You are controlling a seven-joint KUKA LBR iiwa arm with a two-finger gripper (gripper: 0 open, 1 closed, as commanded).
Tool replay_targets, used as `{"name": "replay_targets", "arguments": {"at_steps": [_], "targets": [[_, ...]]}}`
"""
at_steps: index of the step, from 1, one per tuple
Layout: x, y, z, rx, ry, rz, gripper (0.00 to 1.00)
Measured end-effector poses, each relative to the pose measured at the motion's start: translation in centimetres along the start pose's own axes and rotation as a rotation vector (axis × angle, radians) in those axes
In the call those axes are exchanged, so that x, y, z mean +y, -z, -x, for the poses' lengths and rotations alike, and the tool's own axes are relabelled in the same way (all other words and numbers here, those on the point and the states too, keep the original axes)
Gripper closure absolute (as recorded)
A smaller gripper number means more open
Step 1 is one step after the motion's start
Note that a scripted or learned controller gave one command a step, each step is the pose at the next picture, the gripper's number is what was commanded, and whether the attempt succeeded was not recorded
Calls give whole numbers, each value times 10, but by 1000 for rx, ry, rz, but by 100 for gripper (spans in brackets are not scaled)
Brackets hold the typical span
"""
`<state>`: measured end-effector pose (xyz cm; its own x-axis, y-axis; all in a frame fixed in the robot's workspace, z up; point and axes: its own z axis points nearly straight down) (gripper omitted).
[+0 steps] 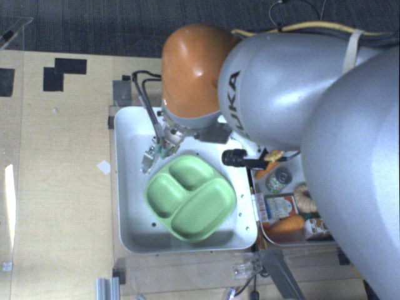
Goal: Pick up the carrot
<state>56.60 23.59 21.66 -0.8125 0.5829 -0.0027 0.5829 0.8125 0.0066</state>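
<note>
The carrot point(289, 224) is an orange, rounded piece lying in the right bin point(270, 235) near its front edge, partly under the arm. My gripper point(152, 155) hangs over the back left part of the left bin point(128, 186), just beyond the green plate's rim and far to the left of the carrot. Nothing shows between its tips. The big grey arm with its orange band hides most of the right bin.
A green three-compartment plate point(191, 196) lies tilted in the middle of the left bin. In the right bin are a small round tin point(279, 180), a printed box point(277, 205), an orange bit point(272, 157) and a pale knobbly item point(304, 197). Wooden bench lies to the left.
</note>
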Motion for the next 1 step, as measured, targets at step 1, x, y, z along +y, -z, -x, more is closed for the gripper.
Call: {"name": "replay_targets", "arguments": {"at_steps": [1], "targets": [[-21,-43,-28,1,387,-1,0]]}}
